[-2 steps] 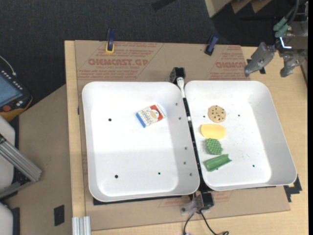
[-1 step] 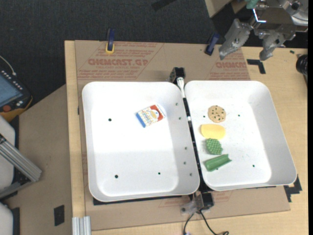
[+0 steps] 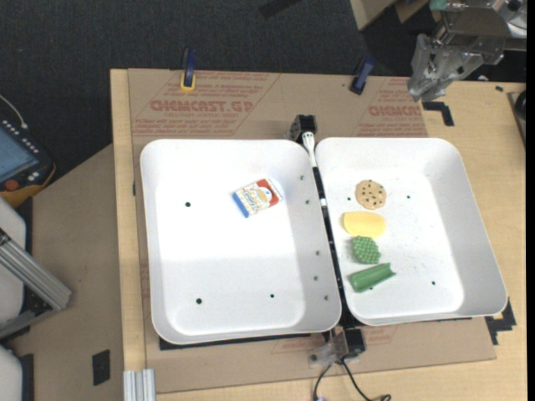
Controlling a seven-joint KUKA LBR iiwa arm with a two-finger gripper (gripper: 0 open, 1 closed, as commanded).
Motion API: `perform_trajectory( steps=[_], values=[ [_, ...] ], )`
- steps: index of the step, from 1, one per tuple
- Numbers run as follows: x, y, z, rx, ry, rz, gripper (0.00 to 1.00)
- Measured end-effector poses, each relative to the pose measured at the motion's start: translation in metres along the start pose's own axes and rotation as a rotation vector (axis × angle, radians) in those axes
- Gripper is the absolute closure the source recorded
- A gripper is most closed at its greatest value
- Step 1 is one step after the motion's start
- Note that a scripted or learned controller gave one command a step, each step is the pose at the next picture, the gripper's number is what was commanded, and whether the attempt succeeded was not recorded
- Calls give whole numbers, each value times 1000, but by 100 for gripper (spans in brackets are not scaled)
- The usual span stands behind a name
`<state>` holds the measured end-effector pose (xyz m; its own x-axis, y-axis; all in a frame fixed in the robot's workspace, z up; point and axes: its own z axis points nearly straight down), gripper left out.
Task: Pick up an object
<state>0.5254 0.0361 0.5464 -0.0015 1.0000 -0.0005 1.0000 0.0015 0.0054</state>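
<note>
In the right bin (image 3: 451, 224) several items lie near its left wall: a round cookie (image 3: 370, 194), a yellow piece (image 3: 364, 223) below it, a bumpy green piece (image 3: 364, 249) and a smooth green pickle-like piece (image 3: 370, 276). A small blue, white and red packet (image 3: 257, 196) lies in the left bin (image 3: 192, 249). My gripper (image 3: 430, 80) hangs at the upper right, beyond the right bin's far edge and well above the objects. Nothing shows between its fingers.
Both bins rest on a cardboard-covered bench (image 3: 125, 140). A yellow-blue clamp (image 3: 189, 75) and a blue clamp (image 3: 363, 73) grip its far edge. A black connector (image 3: 303, 128) sits between the bins at the back. A metal rail (image 3: 33, 274) lies at the left.
</note>
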Motion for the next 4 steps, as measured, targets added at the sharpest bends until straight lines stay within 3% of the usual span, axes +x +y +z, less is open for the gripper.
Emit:
perform_trajectory(
  steps=[1,2,4],
  values=[
    [39,-49,92,17,0,-3,100],
    [60,-47,88,6,1,-1,100],
    [158,-47,67,3,2,-5,100]
  ],
)
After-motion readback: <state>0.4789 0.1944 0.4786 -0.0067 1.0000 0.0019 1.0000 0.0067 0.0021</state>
